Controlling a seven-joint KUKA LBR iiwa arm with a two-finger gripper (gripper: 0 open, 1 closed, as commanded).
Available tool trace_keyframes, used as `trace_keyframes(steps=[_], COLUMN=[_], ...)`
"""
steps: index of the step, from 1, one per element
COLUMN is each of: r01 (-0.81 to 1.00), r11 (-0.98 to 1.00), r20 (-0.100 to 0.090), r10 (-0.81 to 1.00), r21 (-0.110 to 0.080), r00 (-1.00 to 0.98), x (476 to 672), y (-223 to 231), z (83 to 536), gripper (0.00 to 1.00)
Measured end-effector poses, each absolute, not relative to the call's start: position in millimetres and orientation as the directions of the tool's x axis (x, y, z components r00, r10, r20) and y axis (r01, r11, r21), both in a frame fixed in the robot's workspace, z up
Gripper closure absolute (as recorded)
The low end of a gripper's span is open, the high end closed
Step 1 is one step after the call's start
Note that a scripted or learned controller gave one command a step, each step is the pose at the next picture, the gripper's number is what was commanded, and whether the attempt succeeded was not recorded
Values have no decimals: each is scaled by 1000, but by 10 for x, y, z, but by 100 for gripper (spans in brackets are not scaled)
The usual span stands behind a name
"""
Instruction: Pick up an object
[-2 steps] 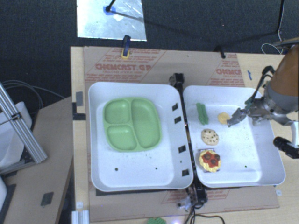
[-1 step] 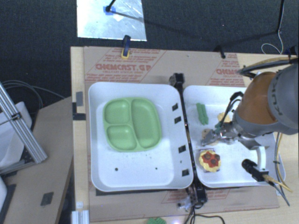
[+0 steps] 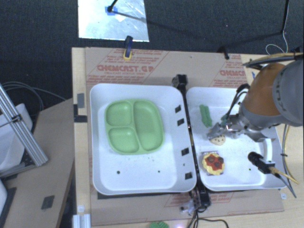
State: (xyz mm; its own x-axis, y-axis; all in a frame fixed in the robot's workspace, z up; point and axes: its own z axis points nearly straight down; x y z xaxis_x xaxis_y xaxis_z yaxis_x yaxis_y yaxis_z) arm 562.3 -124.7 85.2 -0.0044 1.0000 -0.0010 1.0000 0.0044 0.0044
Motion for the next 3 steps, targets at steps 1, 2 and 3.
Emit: trace_keyframes(steps=[1, 2, 3], r01=[1000, 1000, 1000], r11=[5, 6, 0], r20=[-1, -2, 0], r10=[1000, 1000, 1000], r21=[4, 5, -1], r00=[-5, -6, 0], x=[5827, 6126, 5869], y=[-1234, -1402, -1319], z=[852, 855, 841], gripper=[0, 0, 0])
